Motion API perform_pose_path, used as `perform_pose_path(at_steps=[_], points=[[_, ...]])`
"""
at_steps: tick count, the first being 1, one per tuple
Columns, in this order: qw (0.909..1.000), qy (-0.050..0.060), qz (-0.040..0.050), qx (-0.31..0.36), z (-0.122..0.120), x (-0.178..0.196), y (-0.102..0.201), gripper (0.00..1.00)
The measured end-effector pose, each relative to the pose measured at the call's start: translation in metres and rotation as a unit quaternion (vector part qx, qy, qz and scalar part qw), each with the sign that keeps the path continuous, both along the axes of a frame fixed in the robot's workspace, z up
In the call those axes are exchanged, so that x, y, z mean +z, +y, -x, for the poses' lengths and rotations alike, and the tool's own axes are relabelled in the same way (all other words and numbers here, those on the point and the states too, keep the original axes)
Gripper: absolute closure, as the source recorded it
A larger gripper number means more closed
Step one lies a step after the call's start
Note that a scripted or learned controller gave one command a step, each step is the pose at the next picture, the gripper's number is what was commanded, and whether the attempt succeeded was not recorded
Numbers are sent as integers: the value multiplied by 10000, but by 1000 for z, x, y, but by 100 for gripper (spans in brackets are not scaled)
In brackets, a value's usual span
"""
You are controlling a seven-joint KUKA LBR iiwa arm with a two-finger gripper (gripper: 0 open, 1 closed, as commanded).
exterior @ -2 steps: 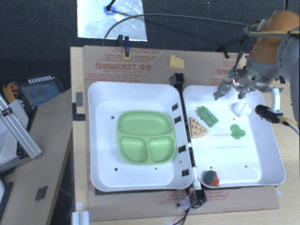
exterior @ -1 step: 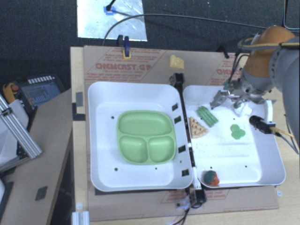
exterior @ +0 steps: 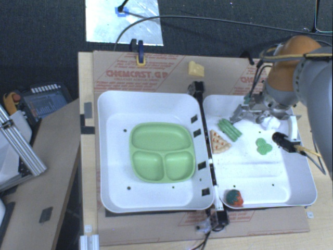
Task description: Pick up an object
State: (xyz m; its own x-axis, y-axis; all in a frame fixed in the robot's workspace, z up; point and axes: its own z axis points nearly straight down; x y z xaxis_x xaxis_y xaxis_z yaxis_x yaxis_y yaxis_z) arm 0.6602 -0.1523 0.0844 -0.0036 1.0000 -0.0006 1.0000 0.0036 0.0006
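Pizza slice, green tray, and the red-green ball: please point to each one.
pizza slice [exterior: 219, 141], camera view, middle of its topping.
green tray [exterior: 161, 151], camera view, central divider.
red-green ball [exterior: 233, 197], camera view, its top.

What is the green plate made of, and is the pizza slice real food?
The green plate looks like molded plastic: one even pale colour, smooth matte surface, rounded compartment walls. The pizza slice is probably a toy, plastic or rubber, judging by its flat, neat shape, though it is too small to be sure.
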Motion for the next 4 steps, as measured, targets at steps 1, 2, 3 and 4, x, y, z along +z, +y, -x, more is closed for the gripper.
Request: perform_pose_path(at_steps=[1, 2, 3, 4], points=[[10000, -26, 4, 5, -1, 13, 0, 100], [10000, -39, 5, 1, 0, 77, 3, 100], [10000, -33, 6, 3, 3, 141, 2, 100], [10000, -37, 7, 14, 1, 196, 1, 100]])
